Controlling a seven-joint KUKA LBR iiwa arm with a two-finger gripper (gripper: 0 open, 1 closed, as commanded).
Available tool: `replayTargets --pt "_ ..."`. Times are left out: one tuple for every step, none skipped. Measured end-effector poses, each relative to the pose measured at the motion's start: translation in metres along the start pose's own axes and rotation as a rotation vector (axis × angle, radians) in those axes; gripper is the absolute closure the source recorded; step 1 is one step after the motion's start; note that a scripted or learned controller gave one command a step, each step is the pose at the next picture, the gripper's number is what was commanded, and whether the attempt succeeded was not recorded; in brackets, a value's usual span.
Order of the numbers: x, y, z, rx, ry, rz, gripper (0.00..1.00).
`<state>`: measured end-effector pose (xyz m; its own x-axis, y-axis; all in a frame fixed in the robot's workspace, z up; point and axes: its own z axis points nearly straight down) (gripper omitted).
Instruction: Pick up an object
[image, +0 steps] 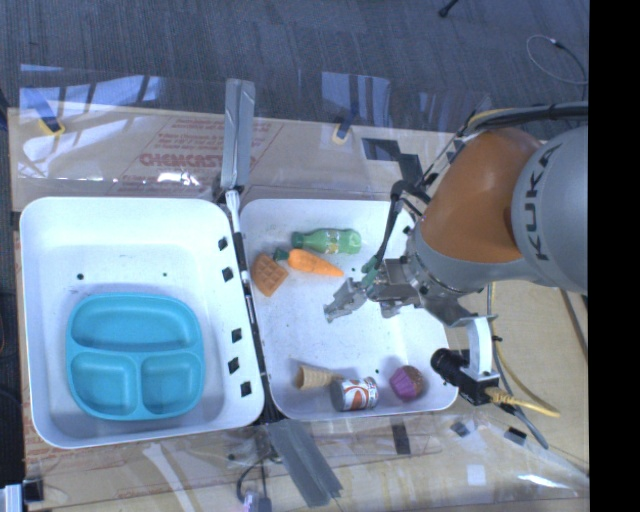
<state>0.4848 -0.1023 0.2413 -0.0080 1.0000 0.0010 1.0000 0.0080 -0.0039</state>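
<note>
Gripper: the gripper (338, 303) is in the middle of the right bin, a bit right of the frame's center. Its tips point to the left and hang over bare white floor. I cannot tell how it is set, and nothing shows between the tips.
Arm: the grey arm (545, 225) comes in from the right side of the frame. Its big orange band (475, 195) sits above the bin's upper right part.
Right bin: the right bin (300, 340) is white and shallow and holds all the small toys.
Carrot: an orange carrot (314, 263) lies up and left of the gripper, near it but apart.
Green bottle: a green bottle (327, 240) lies on its side just above the carrot.
Waffle: a small tan waffle (268, 274) lies near the bin's left wall, just beside the carrot's end.
Ice cream cone: an ice cream cone (311, 377) lies near the bottom wall.
Can: a can (354, 394) lies on its side just right of the cone.
Purple thing: a round purple thing (406, 382) sits right of the can.
Left bin: the left bin (60, 235) is in the left half of the frame.
Tray: a blue tray (135, 353) with three parts lies in the left bin's lower part.
</note>
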Motion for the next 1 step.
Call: replayTargets --pt "-0.0138 0.0684 0.1465 0.001 0.000 -0.050 0.00"
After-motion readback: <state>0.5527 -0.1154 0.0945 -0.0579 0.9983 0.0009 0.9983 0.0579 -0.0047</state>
